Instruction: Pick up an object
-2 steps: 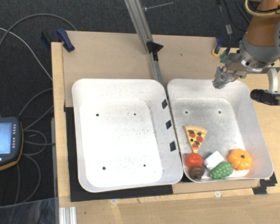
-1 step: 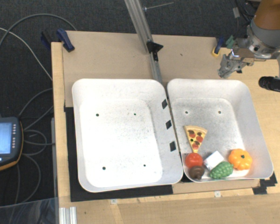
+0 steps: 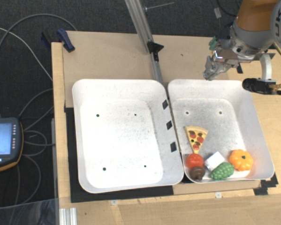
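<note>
Nothing sits in the gripper (fingers together).

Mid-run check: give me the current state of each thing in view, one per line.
end effector: above the right bin's far rim, holding nothing
pizza slice: flat in right bin, apart
tomato: touching brown piece
orange pumpkin: near corner
green piece: against near wall
left bin: level on the bench

toys in right bin, near corner
</note>
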Robot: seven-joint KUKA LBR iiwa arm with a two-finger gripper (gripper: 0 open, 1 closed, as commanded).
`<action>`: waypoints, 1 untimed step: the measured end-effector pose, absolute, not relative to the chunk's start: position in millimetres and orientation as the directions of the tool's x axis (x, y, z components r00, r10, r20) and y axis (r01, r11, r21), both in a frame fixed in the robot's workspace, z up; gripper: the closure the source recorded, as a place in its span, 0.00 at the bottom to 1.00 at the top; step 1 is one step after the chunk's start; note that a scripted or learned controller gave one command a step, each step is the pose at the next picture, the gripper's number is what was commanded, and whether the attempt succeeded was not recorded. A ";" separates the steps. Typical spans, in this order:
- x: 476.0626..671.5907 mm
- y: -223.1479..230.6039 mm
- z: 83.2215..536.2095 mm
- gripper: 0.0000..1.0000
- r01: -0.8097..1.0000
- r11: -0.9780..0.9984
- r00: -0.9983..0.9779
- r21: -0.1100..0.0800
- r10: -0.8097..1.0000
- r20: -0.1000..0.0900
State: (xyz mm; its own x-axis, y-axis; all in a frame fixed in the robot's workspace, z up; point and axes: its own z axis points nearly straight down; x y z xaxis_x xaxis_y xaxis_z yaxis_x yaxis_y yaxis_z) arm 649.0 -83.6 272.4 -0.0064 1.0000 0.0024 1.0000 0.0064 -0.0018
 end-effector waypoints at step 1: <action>653.1 -34.6 272.9 1.00 1.000 0.007 -0.007 -0.001 1.000 0.002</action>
State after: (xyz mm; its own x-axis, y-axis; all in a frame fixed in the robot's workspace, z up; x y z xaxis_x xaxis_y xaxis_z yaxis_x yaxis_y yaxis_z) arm 653.1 -34.6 272.9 -0.0066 1.0000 0.0021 1.0000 0.0066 -0.0010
